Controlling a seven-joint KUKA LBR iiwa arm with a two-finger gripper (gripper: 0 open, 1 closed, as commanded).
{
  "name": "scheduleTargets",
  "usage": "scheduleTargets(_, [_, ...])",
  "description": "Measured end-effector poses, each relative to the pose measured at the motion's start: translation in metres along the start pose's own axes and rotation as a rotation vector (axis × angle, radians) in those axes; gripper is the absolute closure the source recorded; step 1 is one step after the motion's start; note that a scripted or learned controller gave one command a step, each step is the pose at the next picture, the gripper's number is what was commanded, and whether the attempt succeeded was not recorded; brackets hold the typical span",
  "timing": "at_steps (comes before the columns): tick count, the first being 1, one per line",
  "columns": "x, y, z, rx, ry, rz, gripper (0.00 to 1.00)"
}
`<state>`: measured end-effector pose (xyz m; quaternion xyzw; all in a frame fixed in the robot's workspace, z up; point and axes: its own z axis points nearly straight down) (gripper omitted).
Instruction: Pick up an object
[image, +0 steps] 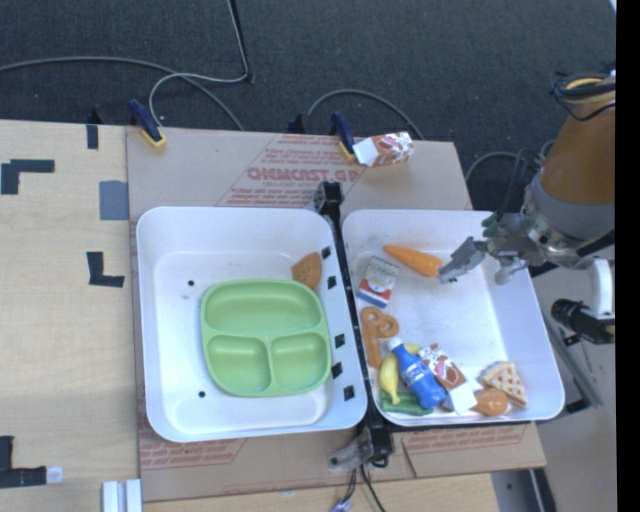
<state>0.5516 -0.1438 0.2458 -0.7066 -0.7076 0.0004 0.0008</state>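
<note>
A cardboard-covered bench (290, 175) on dark carpet (400, 50) bears two bins; the hand (470, 262) hovers, fingers apart.

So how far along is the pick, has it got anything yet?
Nothing is lifted yet. The hand hovers low over the right bin, just right of the carrot, with nothing between its fingers. The carrot and the other toys lie in the bin. Closing on an item and lifting it are left.
</note>
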Motion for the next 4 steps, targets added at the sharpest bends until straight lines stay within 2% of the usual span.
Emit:
scheduleTargets(1, [0.011,0.068,0.104,0.006,0.0,0.0,0.0])
scheduleTargets(2, [0.019,0.118,0.16,-0.005,-0.003,-0.001,0.0])
scheduleTargets(3, [0.019,0.118,0.15,-0.005,-0.004,-0.002,1.0])
scheduleTargets(4, [0.067,0.106,0.06,-0.004,0.0,-0.002,1.0])
